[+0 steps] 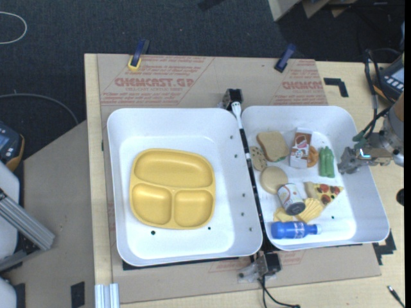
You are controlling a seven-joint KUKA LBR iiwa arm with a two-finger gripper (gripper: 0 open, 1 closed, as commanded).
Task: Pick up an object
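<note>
The right bin point(366, 210) holds several small items: a brown bread slice point(273, 145), a red and white carton point(300, 149), a green bottle point(326, 161), a pizza slice point(325, 191), a tin can point(293, 201) and a blue bottle point(293, 230). My gripper point(355, 157) hovers over the right side of this bin, just right of the green bottle. Nothing is visibly held in it.
The left bin point(122, 130) carries a yellow divided tray point(172, 188). A round beige disc point(275, 178), a cookie point(257, 158) and a yellow ridged piece point(311, 208) also lie in the right bin. Clamps point(137, 55) sit along the board's far edge.
</note>
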